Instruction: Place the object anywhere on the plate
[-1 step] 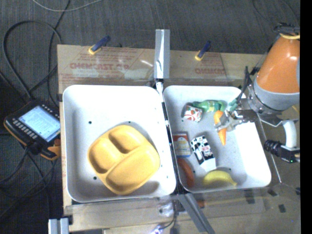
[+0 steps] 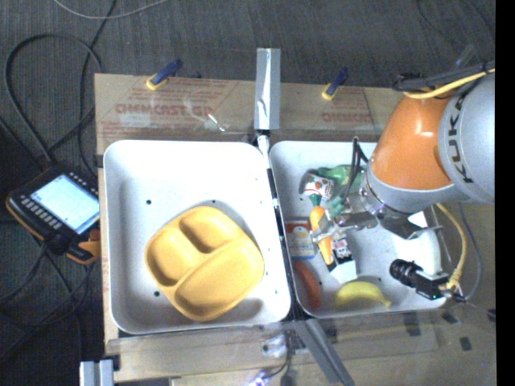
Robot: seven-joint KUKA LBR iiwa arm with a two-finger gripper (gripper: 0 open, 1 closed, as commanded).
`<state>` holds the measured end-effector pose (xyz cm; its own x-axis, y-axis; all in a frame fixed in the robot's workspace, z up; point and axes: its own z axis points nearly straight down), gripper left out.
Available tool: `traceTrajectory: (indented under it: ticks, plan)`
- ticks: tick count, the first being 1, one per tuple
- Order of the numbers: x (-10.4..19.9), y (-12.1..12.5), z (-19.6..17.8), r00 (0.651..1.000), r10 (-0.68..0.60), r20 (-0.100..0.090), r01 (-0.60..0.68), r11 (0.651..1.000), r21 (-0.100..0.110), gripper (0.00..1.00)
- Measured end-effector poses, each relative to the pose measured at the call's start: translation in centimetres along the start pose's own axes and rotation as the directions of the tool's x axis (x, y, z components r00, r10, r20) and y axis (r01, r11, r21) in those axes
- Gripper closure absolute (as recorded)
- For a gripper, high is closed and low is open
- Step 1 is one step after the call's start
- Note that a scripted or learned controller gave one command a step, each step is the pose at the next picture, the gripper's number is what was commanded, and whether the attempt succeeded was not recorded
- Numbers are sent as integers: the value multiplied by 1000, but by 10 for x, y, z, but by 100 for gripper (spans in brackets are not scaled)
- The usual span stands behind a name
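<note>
From the camera view above the bench, two shallow white bins are seen side by side. The left bin (image 2: 121,215) holds a yellow plate (image 2: 205,261) with three compartments, which is set slightly askew near the middle of the bin floor.

The grey arm (image 2: 475,147) with its orange band (image 2: 410,147) is seen reaching in from the right over the right bin (image 2: 378,153). The gripper (image 2: 334,227) is lowered among the objects at the left side of that bin. Whether its fingers are spread or closed cannot be told, since the metal parts are small and mixed with the clutter below them, and nothing can be confirmed as held.

Directly at the gripper, an orange carrot-like piece (image 2: 323,233) is seen lying roughly along the bin's length, with a small dark item (image 2: 342,250) just beside it. Beyond the gripper, toward the far edge of the bin, a green and white packet (image 2: 322,183) is lying. To the plate's side of the gripper, an orange-and-white labelled can (image 2: 300,240) is lying against the bin wall, and a reddish-brown sausage-shaped piece (image 2: 307,284) is found nearer the front. A yellow banana (image 2: 362,294) is resting at the front edge of the bin, on the near side of the gripper. All of these objects are well apart from the plate, which is in the other bin.
</note>
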<state>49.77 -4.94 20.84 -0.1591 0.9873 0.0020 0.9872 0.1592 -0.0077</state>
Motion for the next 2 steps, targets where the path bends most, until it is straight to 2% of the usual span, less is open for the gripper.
traceTrajectory:
  ticks: [1,2]
  plan:
    - [51,-4,-38,990,-139,1,139,990,-2,100]
    - [52,-4,-44,990,-141,0,141,990,4,100]
